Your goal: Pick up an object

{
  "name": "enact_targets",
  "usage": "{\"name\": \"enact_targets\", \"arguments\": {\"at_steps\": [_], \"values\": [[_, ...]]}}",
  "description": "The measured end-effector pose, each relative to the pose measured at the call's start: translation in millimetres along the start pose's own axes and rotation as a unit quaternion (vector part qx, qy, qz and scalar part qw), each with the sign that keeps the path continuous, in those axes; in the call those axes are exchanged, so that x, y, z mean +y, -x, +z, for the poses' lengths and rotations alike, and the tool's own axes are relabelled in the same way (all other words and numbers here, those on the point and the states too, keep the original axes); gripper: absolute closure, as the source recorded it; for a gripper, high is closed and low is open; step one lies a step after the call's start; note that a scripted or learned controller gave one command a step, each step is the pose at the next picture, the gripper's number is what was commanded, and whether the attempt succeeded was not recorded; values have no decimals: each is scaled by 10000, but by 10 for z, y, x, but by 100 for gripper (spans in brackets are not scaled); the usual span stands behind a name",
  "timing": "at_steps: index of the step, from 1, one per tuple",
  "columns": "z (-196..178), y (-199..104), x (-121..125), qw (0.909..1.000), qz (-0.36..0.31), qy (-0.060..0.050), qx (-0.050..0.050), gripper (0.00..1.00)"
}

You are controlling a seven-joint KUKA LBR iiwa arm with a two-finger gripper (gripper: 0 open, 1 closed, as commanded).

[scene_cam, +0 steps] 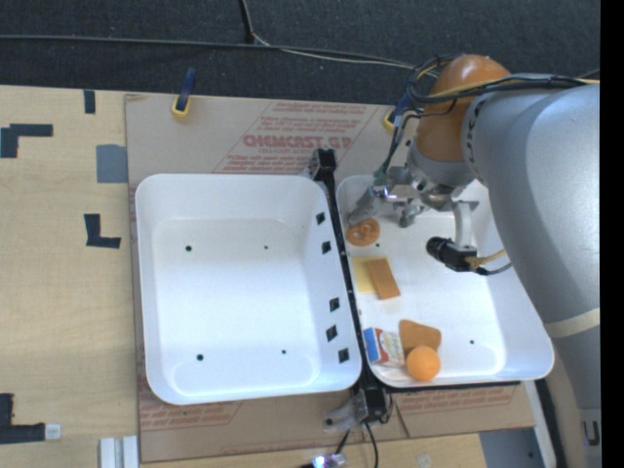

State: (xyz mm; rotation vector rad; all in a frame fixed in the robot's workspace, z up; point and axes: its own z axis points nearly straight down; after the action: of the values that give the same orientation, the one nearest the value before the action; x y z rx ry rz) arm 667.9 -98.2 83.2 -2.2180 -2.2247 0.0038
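Note:
The right bin (487, 305) holds several small objects. A small brown round piece (364, 231) lies near its far left corner. A flat yellow and orange block (376, 277) sits just in front of it. At the near left are an orange ball (422, 364), an orange wedge (419, 334) and a small red, white and blue pack (384, 347). My gripper (383, 208) hangs over the far left corner of this bin, just above and right of the brown round piece. I see nothing held in it.
The left bin (156, 261) stands beside the right one, with a black divider strip (336, 261) between them. The grey arm (536, 193) covers the right bin's far right part. A yellow clamp (182, 105) sits on the board behind the bins.

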Motion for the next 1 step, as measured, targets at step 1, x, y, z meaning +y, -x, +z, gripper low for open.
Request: {"name": "enact_targets", "arguments": {"at_steps": [1], "values": [[-20, -6, -218, 10000, 13, 8, -3, 0]]}}
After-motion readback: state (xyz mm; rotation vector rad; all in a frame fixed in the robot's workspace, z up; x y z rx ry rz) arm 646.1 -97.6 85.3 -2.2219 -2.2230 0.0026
